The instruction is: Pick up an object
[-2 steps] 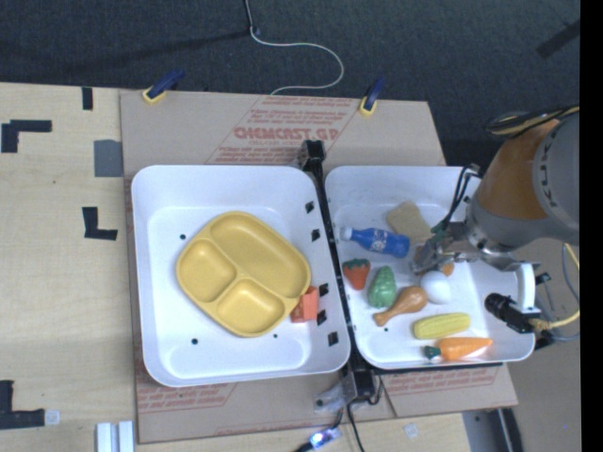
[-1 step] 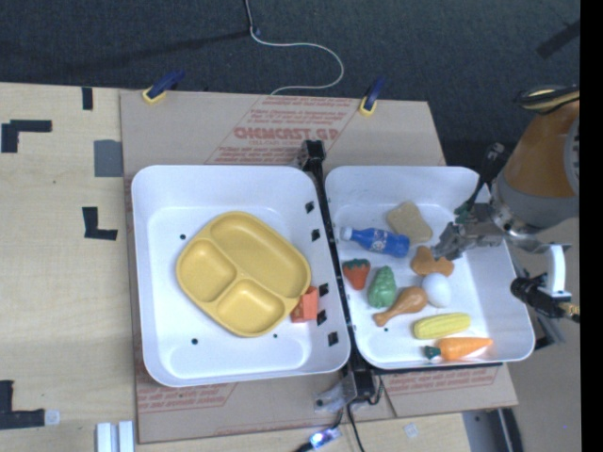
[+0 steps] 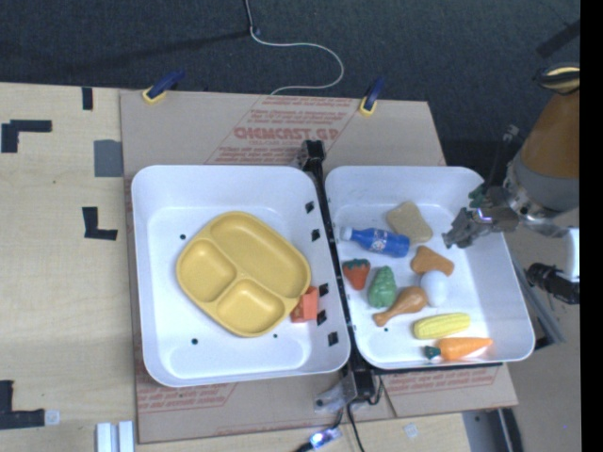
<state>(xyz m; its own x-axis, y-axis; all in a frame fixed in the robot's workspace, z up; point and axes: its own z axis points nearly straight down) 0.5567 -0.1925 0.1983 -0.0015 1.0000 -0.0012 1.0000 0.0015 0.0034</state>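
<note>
Nearest you, the orange plastic carrot (image 3: 460, 348) lies loose in the right white bin (image 3: 513, 281), your gripper (image 3: 464, 231) hovering above, its grip state unclear.

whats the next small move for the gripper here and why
Probably shift the gripper toward the bin's middle and lower it over the orange piece. The gripper sits by the right bin's far-right rim, with no toy between its fingers, and that piece lies among the closest toys.
</note>
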